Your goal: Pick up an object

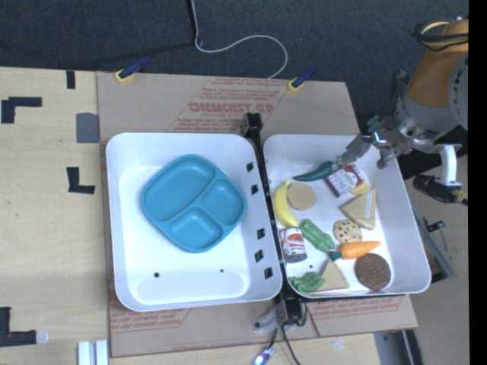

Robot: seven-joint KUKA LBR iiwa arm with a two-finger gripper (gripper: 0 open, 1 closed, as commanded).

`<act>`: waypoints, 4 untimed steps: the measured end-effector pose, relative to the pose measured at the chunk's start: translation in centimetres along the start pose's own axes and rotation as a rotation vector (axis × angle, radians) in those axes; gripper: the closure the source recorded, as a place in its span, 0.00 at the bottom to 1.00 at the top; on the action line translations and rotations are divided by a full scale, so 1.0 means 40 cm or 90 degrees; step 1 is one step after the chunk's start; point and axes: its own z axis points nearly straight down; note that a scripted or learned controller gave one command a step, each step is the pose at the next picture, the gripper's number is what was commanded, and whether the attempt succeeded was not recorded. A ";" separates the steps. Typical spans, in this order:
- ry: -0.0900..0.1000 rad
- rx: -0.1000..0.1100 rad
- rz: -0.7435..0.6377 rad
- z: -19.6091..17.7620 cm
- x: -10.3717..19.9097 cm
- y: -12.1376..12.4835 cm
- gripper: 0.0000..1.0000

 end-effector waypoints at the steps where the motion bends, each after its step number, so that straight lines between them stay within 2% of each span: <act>1: 0.002 0.001 -0.002 -0.175 0.157 -0.160 0.00; 2: 0.002 0.004 -0.004 -0.095 0.343 -0.267 0.00; 3: 0.001 0.003 -0.003 -0.115 0.477 -0.383 0.00; 4: 0.001 0.004 -0.002 0.012 0.586 -0.316 0.00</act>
